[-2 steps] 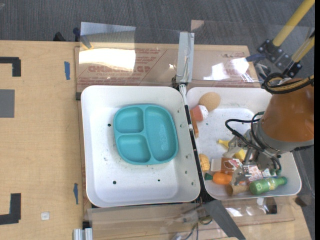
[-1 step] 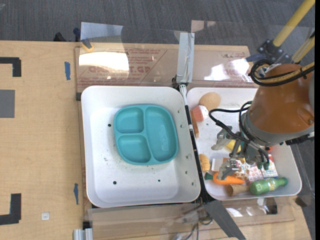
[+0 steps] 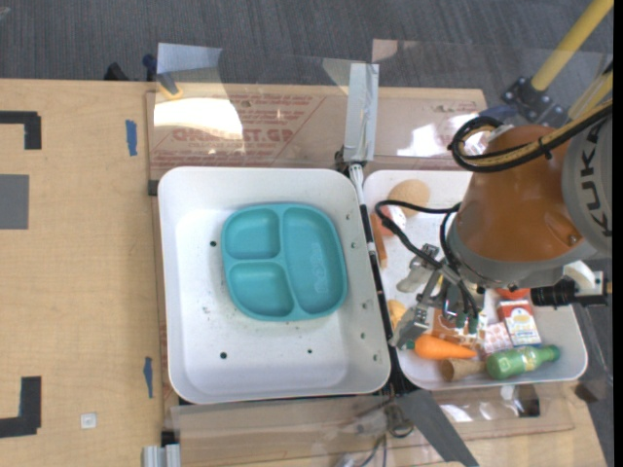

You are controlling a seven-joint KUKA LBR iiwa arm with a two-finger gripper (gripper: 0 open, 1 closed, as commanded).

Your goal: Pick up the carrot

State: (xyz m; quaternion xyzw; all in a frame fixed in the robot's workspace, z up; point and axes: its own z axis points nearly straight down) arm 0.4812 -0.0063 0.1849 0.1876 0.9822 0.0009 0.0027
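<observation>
Reading upward along the grey arm, the letters "KU" are seen at the right edge. The carrot, tapered and smooth, is laid in the right bin, its long axis roughly left-right. The tool is poised just above it; its opening cannot be told.

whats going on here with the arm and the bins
The arm reaches into the right bin, its gripper low among the clutter just above the carrot. The carrot lies on the bin floor beside a green bottle and is not between the fingers. The left bin holds a teal divided plate.
</observation>
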